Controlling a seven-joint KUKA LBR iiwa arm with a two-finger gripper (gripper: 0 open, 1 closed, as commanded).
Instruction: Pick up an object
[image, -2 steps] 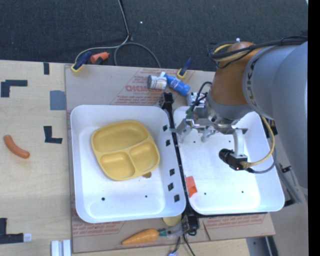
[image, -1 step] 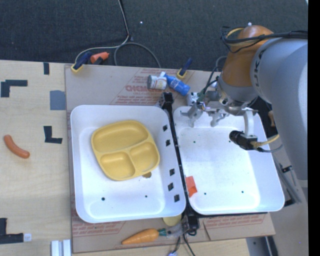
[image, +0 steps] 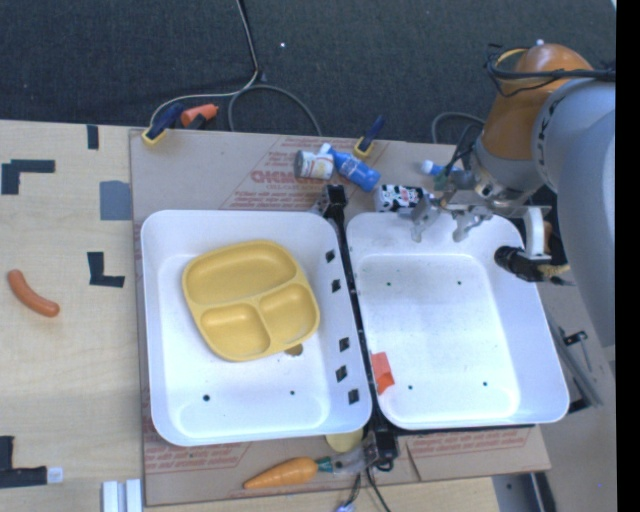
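From my seat, the hardest part to read is the gripper (image: 440, 222). It hangs at the far rim of the right bin (image: 520, 400), and cables and the grey wrist crowd around it. I make out 2 fingers (image: 418, 228) pointing down and standing apart, with just white bin showing between them. The arm (image: 575, 150) is cut off by the picture's right edge, its orange band (image: 535, 65) near the top corner.

The likeliest object to pick is the yellow plate (image: 250, 298), with 3 compartments, lying flat in the left bin (image: 165, 400), well apart from the gripper. A small brown thing (image: 293, 350) peeks out from under its near edge; I cannot tell what it is.

Red print on the cardboard sheet (image: 200, 190) beyond the left bin starts with "CHEM", and the rest is hidden by the bin rim. A white-and-blue bottle (image: 340, 165) lies on its side there, its label too small to read. Just beside the gripper's fingers sits a small black-and-white item (image: 398, 198), blurred.

The 2 bins touch along a dark centre seam, where an orange tag (image: 382, 372) rests on the right bin's left wall. The right bin's white floor spreads wide in front of the gripper. Outside the bins, a carrot (image: 283, 473) lies at the near edge of the cardboard, and a sausage (image: 33, 293) lies on the wooden bench (image: 60, 400) far left.
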